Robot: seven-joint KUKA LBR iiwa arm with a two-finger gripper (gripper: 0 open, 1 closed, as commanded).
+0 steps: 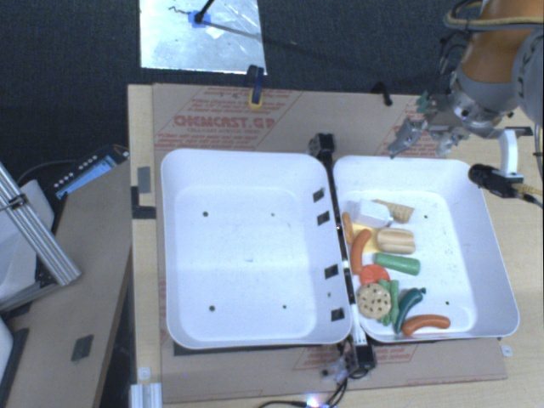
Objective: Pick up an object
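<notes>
The right bin (476,253) holds several toy foods bunched along its left side: a white block (365,212), a waffle cone (398,210), a tan bread roll (396,241), an orange sausage (360,245), a green cucumber (399,264), a red tomato (374,274), a round cookie (372,299), a dark green pepper (409,301) and a red-orange hot dog (425,322). My gripper (424,143) hangs over the bin's far rim, above and behind the pile. Its fingers stand apart with nothing between them.
The left bin (246,245) lies beside the right one, joined by a black hinge strip (333,228). A shiny sheet (201,24) lies at the back, a yellow clamp (255,87) near it. A black fitting (493,179) sits by the right bin's far corner.
</notes>
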